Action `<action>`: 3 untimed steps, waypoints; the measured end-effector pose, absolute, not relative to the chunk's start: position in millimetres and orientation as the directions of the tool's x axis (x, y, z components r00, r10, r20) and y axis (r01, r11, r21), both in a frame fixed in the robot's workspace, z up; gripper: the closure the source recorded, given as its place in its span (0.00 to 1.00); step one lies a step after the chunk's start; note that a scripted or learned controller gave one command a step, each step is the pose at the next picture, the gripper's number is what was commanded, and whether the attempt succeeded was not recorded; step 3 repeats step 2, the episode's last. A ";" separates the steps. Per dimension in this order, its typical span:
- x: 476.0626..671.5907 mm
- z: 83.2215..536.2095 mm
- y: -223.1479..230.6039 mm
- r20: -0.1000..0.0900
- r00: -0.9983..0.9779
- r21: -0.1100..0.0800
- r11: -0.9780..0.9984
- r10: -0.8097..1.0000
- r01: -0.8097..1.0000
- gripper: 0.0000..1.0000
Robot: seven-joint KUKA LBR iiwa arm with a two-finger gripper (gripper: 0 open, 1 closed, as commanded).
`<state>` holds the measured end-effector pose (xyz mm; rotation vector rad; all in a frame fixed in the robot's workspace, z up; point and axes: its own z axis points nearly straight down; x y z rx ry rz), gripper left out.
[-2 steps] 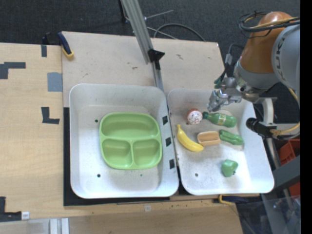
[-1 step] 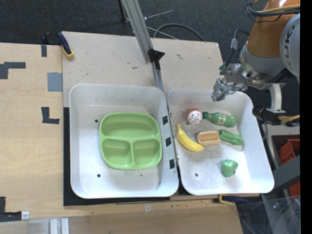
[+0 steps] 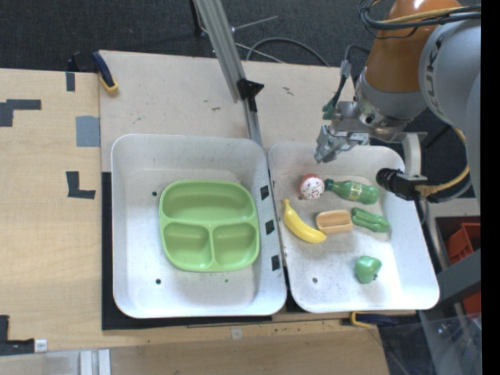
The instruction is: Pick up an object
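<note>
You see the end effector point(image 3: 326, 151) hovering over the right bin's point(image 3: 406, 283) far edge, above the small ball point(image 3: 312, 187), green bottle point(image 3: 353, 191) and banana point(image 3: 301, 224). A green tray point(image 3: 209, 225) fills the left bin point(image 3: 133, 233).

**Surfaces and finishes on the bench**

The pale wooden benchtop point(image 3: 47, 209) looks matt and lightly grained. Both shallow white plastic bins point(image 3: 133, 287) are smooth but speckled. The green three-compartment plastic plate point(image 3: 209, 225) has a soft sheen. The yellow plastic banana point(image 3: 301, 225) and green plastic bottle point(image 3: 353, 191) look glossy. The arm's orange band point(image 3: 402, 41) shines.
</note>
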<state>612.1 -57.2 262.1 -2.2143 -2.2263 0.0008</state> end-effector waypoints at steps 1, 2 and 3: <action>627.5 243.8 -3.7 0.001 -0.007 -0.002 0.007 1.000 1.000 1.00; 644.8 230.4 53.6 0.001 -0.007 -0.002 0.007 1.000 1.000 1.00; 644.8 230.4 53.6 0.001 -0.007 -0.002 0.007 1.000 1.000 1.00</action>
